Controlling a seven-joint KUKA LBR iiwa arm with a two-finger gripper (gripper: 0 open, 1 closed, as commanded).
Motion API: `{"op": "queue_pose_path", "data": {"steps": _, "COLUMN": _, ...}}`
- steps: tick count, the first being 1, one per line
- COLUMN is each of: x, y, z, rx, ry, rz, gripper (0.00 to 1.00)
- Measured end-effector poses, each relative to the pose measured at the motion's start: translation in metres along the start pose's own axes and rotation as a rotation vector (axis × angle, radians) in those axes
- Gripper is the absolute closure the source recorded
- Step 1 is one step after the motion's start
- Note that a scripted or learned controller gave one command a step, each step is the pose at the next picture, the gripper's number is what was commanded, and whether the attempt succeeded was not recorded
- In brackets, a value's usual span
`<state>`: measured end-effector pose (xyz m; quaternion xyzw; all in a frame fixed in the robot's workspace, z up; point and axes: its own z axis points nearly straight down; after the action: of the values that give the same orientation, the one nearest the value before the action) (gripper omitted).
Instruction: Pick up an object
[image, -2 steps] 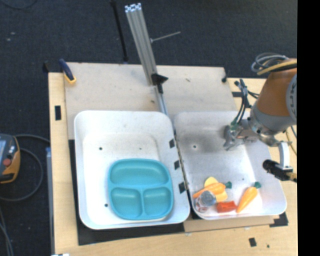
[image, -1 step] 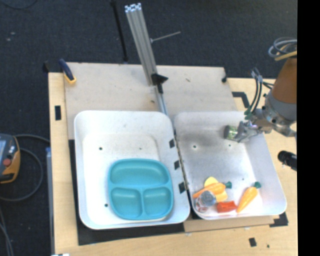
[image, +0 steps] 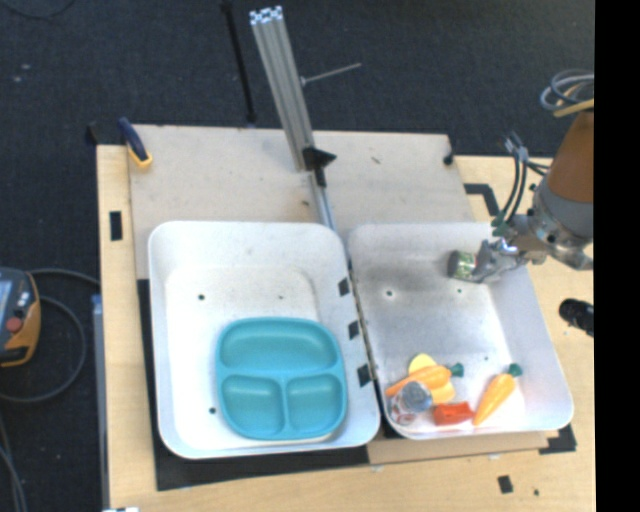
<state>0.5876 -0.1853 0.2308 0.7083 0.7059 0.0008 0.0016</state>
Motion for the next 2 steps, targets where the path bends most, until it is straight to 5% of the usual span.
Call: {"op": "queue_pose_path", "data": {"steps": 2, "x": 0.094, "y": -0.015, "z": -0.003, "rx": 0.001, "ry": 0.003, "rz": -0.011, "gripper": 1.00}}
